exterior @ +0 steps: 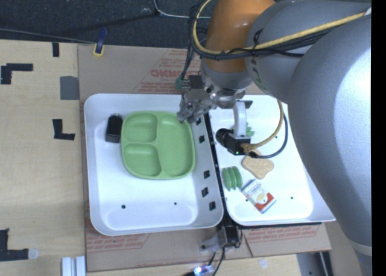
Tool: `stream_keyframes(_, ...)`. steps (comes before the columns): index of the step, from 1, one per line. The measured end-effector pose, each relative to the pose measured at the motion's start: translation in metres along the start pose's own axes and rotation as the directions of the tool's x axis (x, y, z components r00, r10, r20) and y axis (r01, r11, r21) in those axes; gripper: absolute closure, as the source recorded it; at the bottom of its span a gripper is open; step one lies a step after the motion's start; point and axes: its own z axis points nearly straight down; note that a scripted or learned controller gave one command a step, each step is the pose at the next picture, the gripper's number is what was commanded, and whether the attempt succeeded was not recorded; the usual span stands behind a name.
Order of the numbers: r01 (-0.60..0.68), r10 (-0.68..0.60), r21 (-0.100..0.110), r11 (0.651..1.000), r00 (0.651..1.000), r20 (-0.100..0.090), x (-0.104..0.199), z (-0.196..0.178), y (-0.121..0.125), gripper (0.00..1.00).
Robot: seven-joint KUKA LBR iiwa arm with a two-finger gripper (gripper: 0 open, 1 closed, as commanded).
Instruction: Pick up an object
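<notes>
My gripper [192, 112] hangs over the top right corner of the green divided plate [158, 145] in the left bin [145, 217], close to the wall between the two bins. A small black block [113, 128] lies just left of the plate. In the right bin [295, 202] lie a tan toast-shaped piece [258, 166], a green ridged piece [231, 177], a red and white packet [259, 196] and a green and white item [242, 125], partly hidden under the wrist. Nothing is seen held in the gripper.
The grey arm with its orange band [235, 21] covers the upper right of the view and the back of the right bin. A black cable [232, 141] loops over the right bin. Both bins rest on cardboard [120, 70].
</notes>
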Motion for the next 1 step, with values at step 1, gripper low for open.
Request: stream_keyframes(1, -0.004, 0.004, 0.002, 1.0, 1.0, 0.002, -0.0031, 0.0002, -0.0006, 0.0)
